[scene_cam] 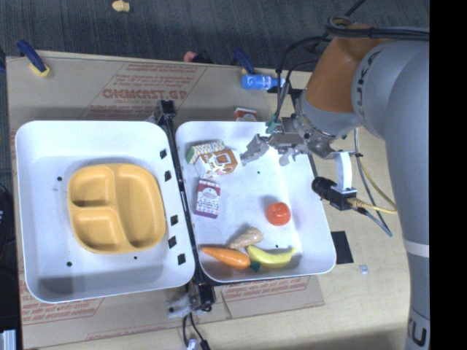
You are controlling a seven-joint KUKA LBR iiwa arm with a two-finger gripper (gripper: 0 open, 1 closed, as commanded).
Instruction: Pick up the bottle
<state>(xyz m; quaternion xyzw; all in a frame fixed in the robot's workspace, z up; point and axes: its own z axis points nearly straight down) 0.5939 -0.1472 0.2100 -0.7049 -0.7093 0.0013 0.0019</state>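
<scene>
Tool hangs over the right bin, toward that bin's 1 o'clock corner; whether it is wide or narrow I cannot tell, and nothing shows as held in it.

Nearest, at the bin's 6 o'clock edge, a carrot and a banana lie touching, with a pale knobbly root just above them. A tomato sits alone toward 4 o'clock. At 9 o'clock, a small red carton lies beside the dividing wall, and a larger carton lies at 11 o'clock, just beside the tool at its 9 o'clock. The left bin holds a yellow tray.

Farthest, on the desk beyond the bin's rim at 12 o'clock, lies a small blue thing that I take for the bottle, on its side; it is too small to be sure.

If so, the step in hand looks like the approach, with no grasp made. The next move would call for lifting over the rim, travelling toward 12 o'clock, turning across the bottle's short width, and descending. A round body lying flat may roll away, and the arm's cables hang near.
</scene>
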